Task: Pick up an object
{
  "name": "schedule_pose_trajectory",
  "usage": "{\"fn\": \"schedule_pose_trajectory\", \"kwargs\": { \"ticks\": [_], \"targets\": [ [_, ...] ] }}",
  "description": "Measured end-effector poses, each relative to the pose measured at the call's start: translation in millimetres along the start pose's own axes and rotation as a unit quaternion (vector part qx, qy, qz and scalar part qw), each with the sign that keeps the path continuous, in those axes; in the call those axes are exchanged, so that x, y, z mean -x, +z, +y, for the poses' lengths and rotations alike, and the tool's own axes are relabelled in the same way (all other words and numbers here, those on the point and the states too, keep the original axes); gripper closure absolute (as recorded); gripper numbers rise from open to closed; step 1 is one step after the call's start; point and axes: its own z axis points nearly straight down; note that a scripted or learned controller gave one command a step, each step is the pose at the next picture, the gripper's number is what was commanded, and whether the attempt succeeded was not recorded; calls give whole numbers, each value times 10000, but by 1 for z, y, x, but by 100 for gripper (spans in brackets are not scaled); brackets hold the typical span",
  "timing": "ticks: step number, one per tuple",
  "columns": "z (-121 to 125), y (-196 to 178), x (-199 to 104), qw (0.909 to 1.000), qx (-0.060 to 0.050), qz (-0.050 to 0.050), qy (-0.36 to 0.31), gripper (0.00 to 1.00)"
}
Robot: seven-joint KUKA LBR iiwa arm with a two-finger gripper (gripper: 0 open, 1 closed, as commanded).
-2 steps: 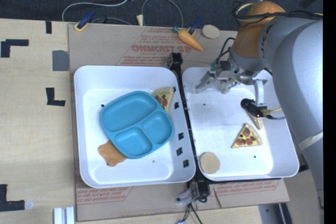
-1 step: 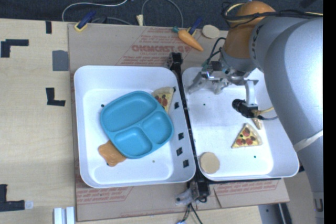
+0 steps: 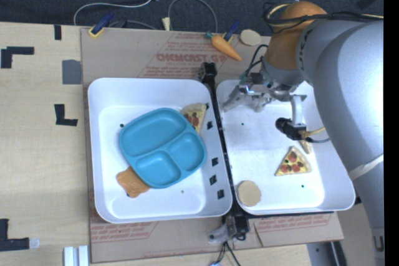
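Note:
My gripper (image 3: 250,96) hangs low over the far left part of the right bin (image 3: 333,193), under the grey arm with its orange band (image 3: 293,28). In the same bin, a toy pizza slice (image 3: 292,162) lies toward the front right. A round tan disc (image 3: 249,192) rests at the front left corner. Both lie apart from the gripper, nearer the front. In the left bin (image 3: 103,134) sits a blue divided tray (image 3: 163,147). A second pizza slice (image 3: 195,115) pokes out by its far right edge, and an orange-brown piece (image 3: 131,182) shows at its front left corner.
Behind the bins, a toy carrot (image 3: 224,47) and a pale round piece (image 3: 250,37) lie on the cardboard. Cables loop at the back. A black divider strip (image 3: 217,134) runs between the two bins. The arm's bulk covers the right bin's far right side.

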Motion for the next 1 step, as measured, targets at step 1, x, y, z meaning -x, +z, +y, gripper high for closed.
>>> {"fn": "schedule_pose_trajectory", "kwargs": {
  "ticks": [1],
  "targets": [
    [-13,0,-1,10000,12,8,0,0]
  ]
}}
